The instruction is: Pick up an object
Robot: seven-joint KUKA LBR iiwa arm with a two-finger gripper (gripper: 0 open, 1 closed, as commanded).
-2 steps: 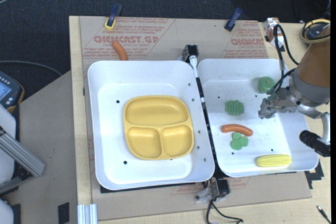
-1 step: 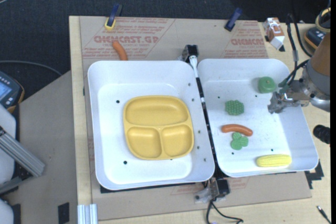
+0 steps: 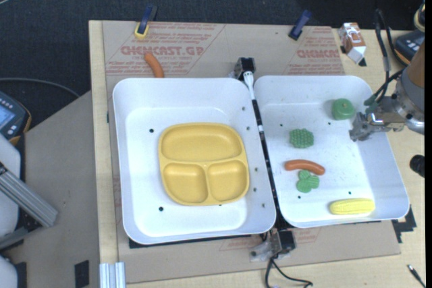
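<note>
Both bins (image 3: 128,111) were white. The left one carried a yellow divided tray (image 3: 202,162). The right held a green round piece (image 3: 341,108), a green bumpy piece (image 3: 301,138), an orange-red sausage (image 3: 304,166), green broccoli (image 3: 307,182) and yellow corn (image 3: 351,207).

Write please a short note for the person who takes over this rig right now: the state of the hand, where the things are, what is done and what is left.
Hand: low over the right bin, near its right side, close to the green round piece. I cannot tell if it is open or shut; nothing shows in it.
Right bin: green bumpy piece, sausage, small green piece, corn cob.
Left bin: yellow divided plate.
On the board behind the left bin: another sausage.
Done: nothing picked up yet.
Left: grasp one thing and lift it.
</note>
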